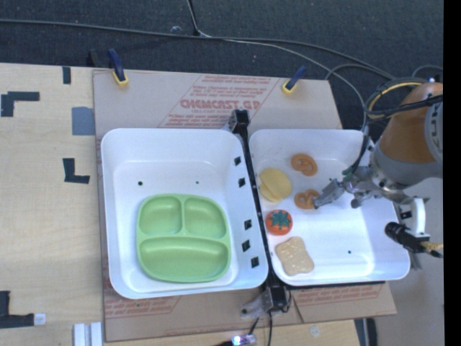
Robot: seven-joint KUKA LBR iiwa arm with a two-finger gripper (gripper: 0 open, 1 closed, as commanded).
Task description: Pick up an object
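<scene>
In the right bin (360, 262), the gripper (325, 195) sits low beside a small brown pretzel-like piece (306, 200), apparently touching it; whether the gripper is released or clenched cannot be told from this angle. Nothing is visibly held. Nearby lie a yellow piece (274, 184), a second brown piece (303, 164), a tomato toy (279, 221) and a bread slice (294, 256). Risk: the closely grouped items could be nudged, or the small piece could slip aside under an off-centre grasp.
</scene>
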